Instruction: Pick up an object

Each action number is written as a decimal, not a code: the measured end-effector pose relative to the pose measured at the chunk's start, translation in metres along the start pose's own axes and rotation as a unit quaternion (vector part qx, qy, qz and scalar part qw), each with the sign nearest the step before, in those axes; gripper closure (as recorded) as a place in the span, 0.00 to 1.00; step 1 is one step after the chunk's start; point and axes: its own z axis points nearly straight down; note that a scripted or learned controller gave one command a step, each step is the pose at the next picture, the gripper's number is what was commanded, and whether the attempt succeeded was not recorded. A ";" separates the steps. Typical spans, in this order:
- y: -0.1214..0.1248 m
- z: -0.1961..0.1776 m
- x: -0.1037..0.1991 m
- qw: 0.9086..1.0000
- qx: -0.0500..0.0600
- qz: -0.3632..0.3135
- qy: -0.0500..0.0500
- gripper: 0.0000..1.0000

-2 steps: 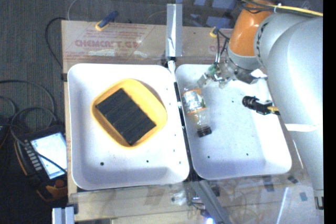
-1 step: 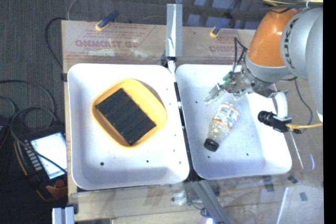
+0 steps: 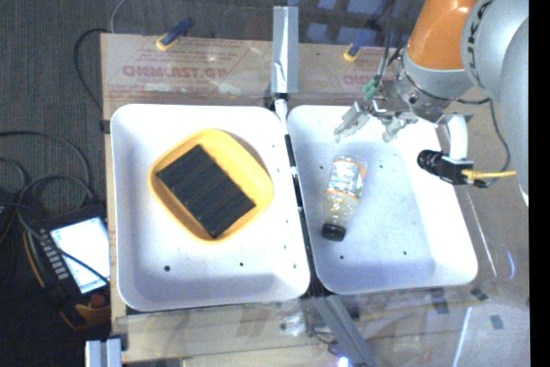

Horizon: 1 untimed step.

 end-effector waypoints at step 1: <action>0.007 0.125 -0.012 1.000 0.000 -0.023 0.000 0.00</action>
